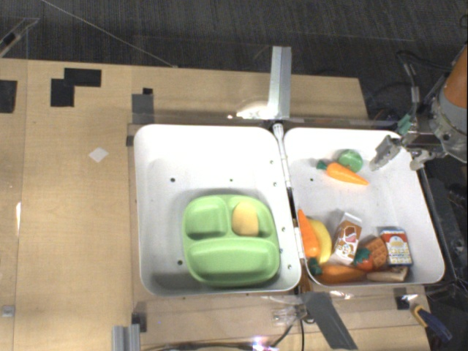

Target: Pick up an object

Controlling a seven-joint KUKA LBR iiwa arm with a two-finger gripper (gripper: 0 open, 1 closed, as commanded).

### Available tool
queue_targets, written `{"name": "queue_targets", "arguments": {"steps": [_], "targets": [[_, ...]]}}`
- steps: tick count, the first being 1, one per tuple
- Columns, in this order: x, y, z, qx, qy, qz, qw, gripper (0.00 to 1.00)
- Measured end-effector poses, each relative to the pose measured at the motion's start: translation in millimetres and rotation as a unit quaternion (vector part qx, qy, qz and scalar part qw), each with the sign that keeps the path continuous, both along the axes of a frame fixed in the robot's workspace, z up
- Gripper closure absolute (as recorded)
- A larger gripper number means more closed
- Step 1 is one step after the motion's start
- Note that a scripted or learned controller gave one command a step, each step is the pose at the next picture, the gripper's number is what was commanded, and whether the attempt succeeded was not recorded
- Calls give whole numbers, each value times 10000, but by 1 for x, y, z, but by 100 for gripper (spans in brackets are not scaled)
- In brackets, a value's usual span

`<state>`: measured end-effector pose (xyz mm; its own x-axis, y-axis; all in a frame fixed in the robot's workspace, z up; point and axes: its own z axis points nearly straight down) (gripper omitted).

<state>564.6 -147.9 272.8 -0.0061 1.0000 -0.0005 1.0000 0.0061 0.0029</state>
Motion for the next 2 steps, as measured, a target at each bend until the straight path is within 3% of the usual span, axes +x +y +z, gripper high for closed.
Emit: {"name": "queue_targets", "arguments": {"steps": [1,2], "targets": [[36,12,-175,-1,-12,-81,10000,0],[86,13,-184,-3,-22,-386,9993,0]]}}
